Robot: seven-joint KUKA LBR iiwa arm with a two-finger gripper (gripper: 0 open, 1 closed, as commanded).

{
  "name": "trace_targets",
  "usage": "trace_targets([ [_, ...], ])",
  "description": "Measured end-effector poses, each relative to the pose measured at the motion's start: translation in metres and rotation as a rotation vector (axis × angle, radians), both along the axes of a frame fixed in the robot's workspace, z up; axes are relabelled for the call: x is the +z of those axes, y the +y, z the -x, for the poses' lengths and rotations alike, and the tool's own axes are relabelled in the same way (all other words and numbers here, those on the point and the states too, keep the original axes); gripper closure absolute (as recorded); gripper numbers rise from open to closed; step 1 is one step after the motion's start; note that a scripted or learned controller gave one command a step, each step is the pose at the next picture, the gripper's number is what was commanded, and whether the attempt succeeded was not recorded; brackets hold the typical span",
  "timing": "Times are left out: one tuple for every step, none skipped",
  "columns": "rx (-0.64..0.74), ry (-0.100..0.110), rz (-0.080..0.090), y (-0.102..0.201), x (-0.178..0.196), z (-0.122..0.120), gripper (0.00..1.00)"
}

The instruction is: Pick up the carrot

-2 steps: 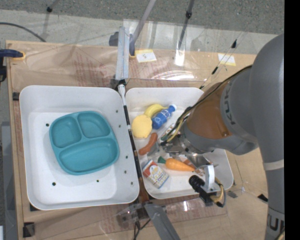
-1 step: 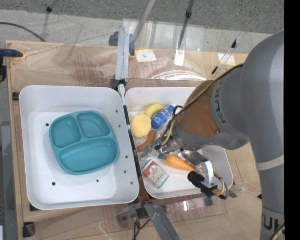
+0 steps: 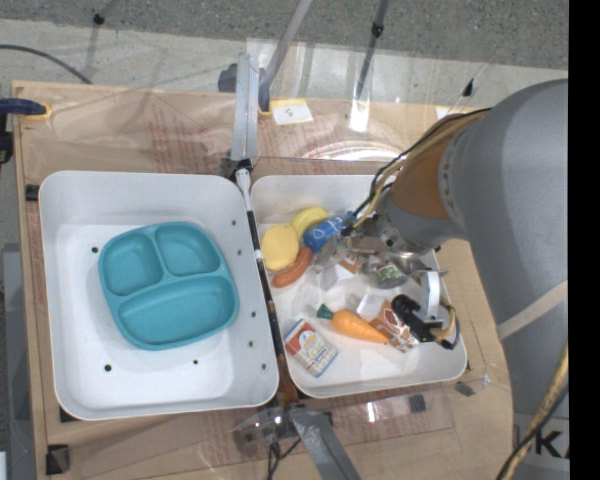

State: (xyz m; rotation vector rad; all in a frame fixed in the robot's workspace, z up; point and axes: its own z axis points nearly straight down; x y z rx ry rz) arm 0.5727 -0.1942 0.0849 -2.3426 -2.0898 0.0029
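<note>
A bulky smooth grey arm (image 3: 515, 168) carries an orange band (image 3: 417, 190) above the end effector (image 3: 395, 268), with thin dark cables (image 3: 420, 148) alongside the band.

I can read little here. At the lower right of the frame, part of a large dark letter, seemingly a "K", stands on the arm's base (image 3: 543, 440). A small white tag (image 3: 291, 112) at top centre bears a mark I cannot make out.

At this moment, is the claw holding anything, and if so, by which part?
Nothing is visibly held. The carrot lies on the floor of the right bin, apart from the claw above it. No item shows between the claw's tips.
</note>
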Motion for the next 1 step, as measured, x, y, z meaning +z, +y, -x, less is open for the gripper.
trace_targets([
  [0.340,0.001,-0.005,0.0407,0.0004,0.0804,0.00],
])
